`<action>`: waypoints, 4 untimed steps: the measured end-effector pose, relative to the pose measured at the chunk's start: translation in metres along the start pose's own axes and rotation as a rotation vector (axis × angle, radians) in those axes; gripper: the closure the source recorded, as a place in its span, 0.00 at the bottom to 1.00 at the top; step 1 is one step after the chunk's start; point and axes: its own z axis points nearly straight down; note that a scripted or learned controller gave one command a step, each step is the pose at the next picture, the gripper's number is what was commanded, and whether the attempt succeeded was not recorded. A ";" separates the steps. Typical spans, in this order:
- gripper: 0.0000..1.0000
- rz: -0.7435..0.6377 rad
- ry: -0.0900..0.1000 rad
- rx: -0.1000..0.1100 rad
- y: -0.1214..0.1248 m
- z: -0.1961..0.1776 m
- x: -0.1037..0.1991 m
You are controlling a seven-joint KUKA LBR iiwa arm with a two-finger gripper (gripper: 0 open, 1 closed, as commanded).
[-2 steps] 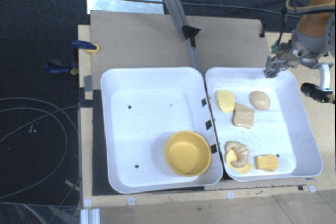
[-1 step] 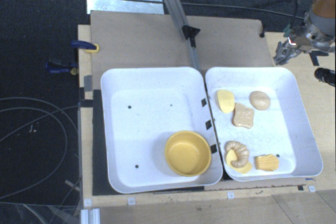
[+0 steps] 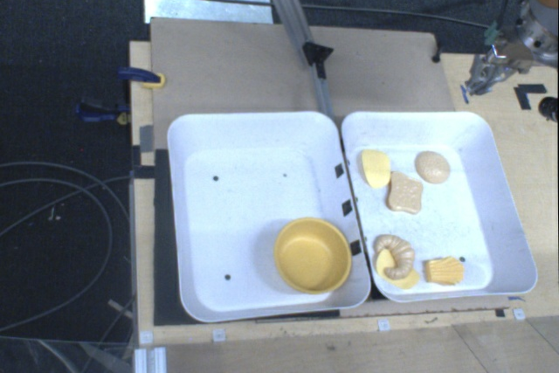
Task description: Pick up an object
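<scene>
The right bin (image 3: 502, 188) holds several pieces of toy food: a yellow wedge (image 3: 376, 168), a tan round bun (image 3: 431, 167), a beige cracker-like piece (image 3: 405, 193), a curled croissant shape (image 3: 396, 256) and a yellow ridged chip (image 3: 445, 271). A yellow bowl (image 3: 312, 254) sits in the left bin (image 3: 236, 153) near its front right corner. My gripper (image 3: 480, 83) hangs at the upper right, above the bench behind the right bin's far corner, well away from every object. Nothing is between its fingers.
A slanted metal pole (image 3: 293, 4) crosses the back of the bench and ends near the gap between the bins. A blue clamp (image 3: 105, 111) and a yellow-tipped clamp (image 3: 144, 78) grip the bench's left edge. Cables lie on the dark floor at left.
</scene>
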 end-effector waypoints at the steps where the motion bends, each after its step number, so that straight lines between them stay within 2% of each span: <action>1: 1.00 -0.001 0.002 0.006 -0.014 0.012 0.043; 2: 1.00 0.000 0.003 0.008 -0.039 0.026 0.089; 4: 1.00 -0.002 0.004 0.009 -0.091 0.034 0.201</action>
